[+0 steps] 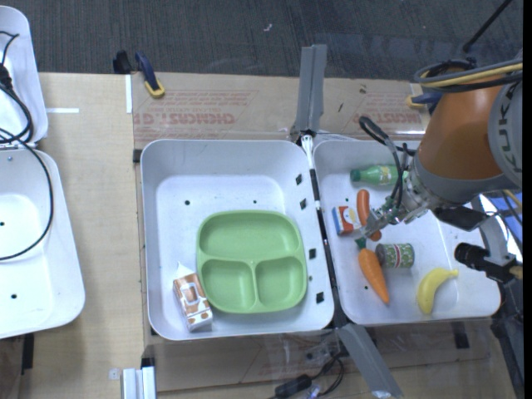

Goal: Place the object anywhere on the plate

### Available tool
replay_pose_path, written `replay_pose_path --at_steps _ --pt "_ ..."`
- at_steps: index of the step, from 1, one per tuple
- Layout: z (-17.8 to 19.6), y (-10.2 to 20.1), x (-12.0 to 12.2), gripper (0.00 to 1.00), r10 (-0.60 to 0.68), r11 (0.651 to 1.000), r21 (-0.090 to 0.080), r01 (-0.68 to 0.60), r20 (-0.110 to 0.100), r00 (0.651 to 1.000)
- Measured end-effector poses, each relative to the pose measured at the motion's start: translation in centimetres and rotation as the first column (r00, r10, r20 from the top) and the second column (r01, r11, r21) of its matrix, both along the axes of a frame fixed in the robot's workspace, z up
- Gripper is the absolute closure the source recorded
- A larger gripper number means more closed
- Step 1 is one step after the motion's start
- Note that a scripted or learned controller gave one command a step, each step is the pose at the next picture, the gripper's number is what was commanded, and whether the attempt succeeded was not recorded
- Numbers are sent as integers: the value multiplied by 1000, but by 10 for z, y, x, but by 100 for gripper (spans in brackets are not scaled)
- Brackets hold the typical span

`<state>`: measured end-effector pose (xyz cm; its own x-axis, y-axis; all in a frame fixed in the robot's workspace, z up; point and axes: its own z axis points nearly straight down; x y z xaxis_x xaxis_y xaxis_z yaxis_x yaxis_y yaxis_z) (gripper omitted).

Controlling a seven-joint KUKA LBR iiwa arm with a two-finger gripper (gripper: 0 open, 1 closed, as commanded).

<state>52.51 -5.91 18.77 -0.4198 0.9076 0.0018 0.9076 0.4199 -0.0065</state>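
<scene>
Counter, surveyed left to right.

Left bin [158, 223]: a green plate [251, 262] with three compartments is seated near the middle. A small orange-and-white carton [191, 302] is leaned against the plate's lower left corner, on the bin floor and not on the plate. No item is carried by the plate.

Right bin [465, 302]: a red-and-blue packet [347, 220] is placed near the divider; a sausage [363, 206] stands just beside it. A green bottle [374, 174] is laid at the top. A carrot [374, 274] is laid lower down, long axis running from upper left to lower right, green top toward the tool. A small can [397, 255] is set just beside the carrot, a banana [434, 288] farther right.

Tool [378, 223]: lowered over the cluster of sausage, packet and carrot top. Its opening cannot be told, and nothing is seen gripped.

Judgement: the object to be moved is taken to be one of this cluster, still inside the right bin. The plate lies to the left of the tool, across the divider, so a lift and a leftward carry are called for once a grip is made.
</scene>
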Motion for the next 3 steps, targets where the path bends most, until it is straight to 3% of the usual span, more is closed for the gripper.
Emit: replay_pose_path --at_steps 2,3 --pt "0 133 -33 100 -35 999 -2 35 -1 999" --pt "0 133 -33 0 -35 999 -2 35 -1 999"
